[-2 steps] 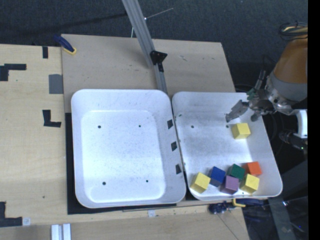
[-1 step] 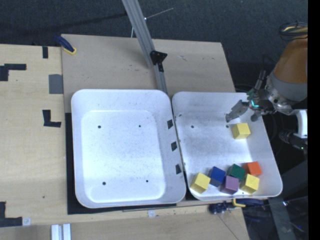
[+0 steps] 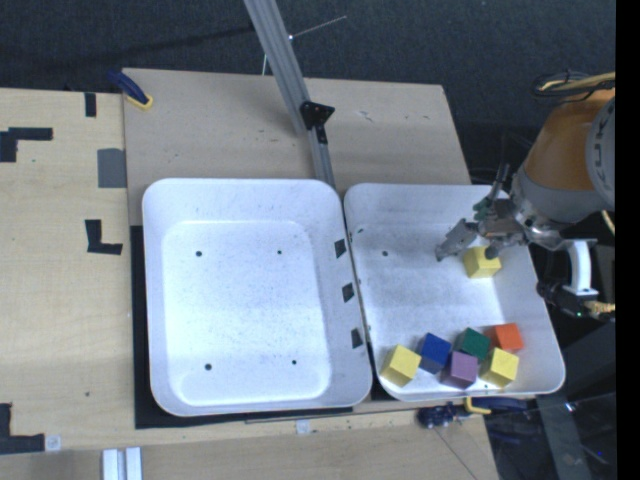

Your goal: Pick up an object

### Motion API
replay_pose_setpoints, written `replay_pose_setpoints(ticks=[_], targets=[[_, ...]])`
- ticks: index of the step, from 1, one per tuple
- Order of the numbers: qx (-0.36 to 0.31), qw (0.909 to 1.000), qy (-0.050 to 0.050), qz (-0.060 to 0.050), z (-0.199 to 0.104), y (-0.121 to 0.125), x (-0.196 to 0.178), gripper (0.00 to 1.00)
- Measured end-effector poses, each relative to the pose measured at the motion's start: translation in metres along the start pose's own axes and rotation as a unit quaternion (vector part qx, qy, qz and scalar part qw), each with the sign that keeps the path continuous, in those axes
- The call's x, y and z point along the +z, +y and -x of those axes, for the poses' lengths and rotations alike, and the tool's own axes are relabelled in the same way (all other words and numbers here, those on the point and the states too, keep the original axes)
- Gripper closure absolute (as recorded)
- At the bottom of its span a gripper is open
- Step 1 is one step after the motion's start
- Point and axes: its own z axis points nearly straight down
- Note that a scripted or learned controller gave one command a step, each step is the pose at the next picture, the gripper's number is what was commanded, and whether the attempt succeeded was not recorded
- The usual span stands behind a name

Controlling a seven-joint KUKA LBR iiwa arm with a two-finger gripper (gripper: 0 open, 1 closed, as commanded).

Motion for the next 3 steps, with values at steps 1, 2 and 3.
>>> replay_pose_setpoints(ticks=[1, 2, 3], targets=[[0.0, 1.0, 0.0, 0.0, -0.005, 0.002, 0.045, 0.0], [-0.001, 1.0, 0.0, 0.001, -0.007, 0.003, 0.069, 0.0], [-0.001, 1.0, 0.001, 0.001, -0.007, 0.002, 0.059, 1.0]])
